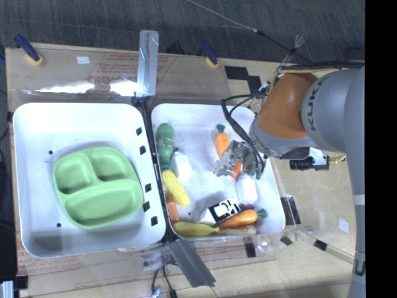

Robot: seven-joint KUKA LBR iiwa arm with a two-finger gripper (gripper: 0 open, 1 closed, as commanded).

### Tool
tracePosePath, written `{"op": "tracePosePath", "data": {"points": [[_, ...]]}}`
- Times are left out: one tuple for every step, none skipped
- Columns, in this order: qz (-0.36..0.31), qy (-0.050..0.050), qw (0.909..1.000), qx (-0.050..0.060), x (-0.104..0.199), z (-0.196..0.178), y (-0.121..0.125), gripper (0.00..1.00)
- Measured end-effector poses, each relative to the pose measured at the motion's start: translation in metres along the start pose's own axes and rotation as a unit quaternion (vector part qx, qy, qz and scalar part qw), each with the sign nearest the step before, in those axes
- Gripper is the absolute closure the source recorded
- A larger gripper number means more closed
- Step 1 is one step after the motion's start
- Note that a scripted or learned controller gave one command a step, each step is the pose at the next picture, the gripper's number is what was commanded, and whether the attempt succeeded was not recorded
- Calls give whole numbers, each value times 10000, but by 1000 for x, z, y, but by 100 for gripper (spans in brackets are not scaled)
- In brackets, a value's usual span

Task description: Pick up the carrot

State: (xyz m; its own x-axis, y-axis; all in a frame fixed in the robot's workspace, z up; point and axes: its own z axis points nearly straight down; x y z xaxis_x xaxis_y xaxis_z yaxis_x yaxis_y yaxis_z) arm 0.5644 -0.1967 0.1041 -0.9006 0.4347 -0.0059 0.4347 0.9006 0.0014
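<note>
The robot arm reaches in from the right side of the frame. Its gripper hangs low over the right bin, near the middle of the frame. It sits there because the carrot is just beside it.

The carrot lies in the upper middle of the right bin. Its green top points up the frame and its orange tip points down toward the gripper. The gripper looks very close to that tip, maybe touching it. I cannot tell if the jaws are open or closed, because the metal parts are a blur. I cannot see the carrot between them, so I would not say it is held.

Other toy foods crowd the same bin: a corn cob, a green bottle, a banana at the bottom.

The left bin holds a green plate with three parts.
</note>
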Motion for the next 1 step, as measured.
{"op": "tracePosePath", "data": {"points": [[991,6,9951,-1,-37,-69,69,100]]}}
